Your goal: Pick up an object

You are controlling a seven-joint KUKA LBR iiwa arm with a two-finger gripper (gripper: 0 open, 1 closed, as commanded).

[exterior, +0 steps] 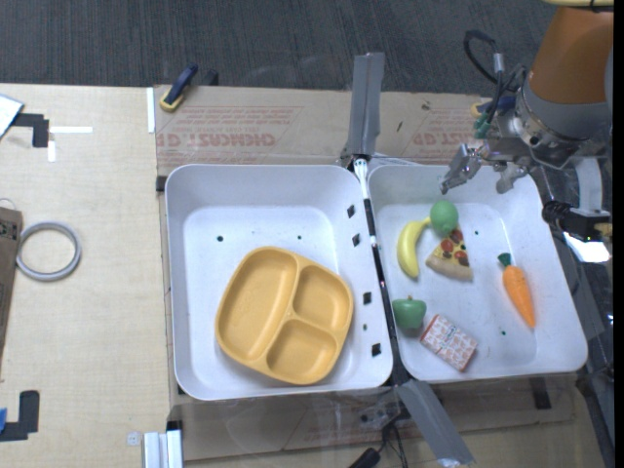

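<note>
The gripper (485, 169) hangs open and empty above the right bin (556, 359); nothing is lifted yet. Banana (409, 249), pizza slice (450, 258) and carrot (518, 292) lie in that bin, still to be grasped.

Arm (575, 57): broad orange band at top, grey collar beneath it. Black cables (485, 52) loop off at 9 o'clock of the band. Wrist block is grey metal with small green and blue fittings. Gripper (485, 172): two thin metallic grey fingers, bare finish.

Robotics lab: taped bench (88, 164), 2 bins (185, 203).
</note>
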